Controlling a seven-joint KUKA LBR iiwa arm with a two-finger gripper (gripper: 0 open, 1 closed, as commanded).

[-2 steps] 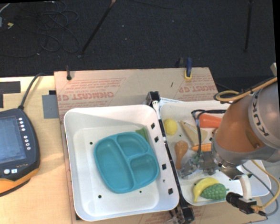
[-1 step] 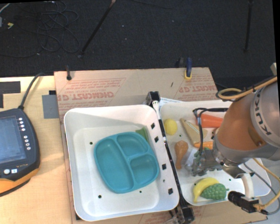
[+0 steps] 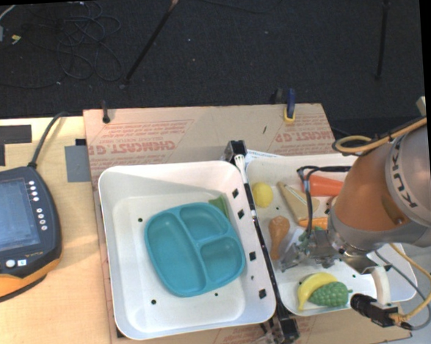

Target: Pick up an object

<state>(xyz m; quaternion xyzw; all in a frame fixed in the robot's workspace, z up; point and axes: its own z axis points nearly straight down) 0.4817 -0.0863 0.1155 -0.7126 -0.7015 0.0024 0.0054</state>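
The right bin (image 3: pixel 283 302) holds several toy foods: a yellow lemon (image 3: pixel 262 194), a brown drumstick-like piece (image 3: pixel 278 234), a beige wedge (image 3: pixel 292 200), an orange carrot (image 3: pixel 325 186), a yellow banana (image 3: pixel 312 285) and a green bumpy fruit (image 3: pixel 330 295). My gripper (image 3: pixel 303 250) is down in this bin, just right of the brown piece and above the banana. The arm's orange band (image 3: pixel 364 194) covers the bin's right half. A dark metal wrist hides the fingertips.
The left bin (image 3: pixel 136 298) holds a teal divided plate (image 3: pixel 193 247) with a green item (image 3: pixel 219 203) tucked behind its far right corner. A black divider (image 3: pixel 250 231) separates the bins. A teach pendant (image 3: pixel 16 222) lies on the bench at far left.
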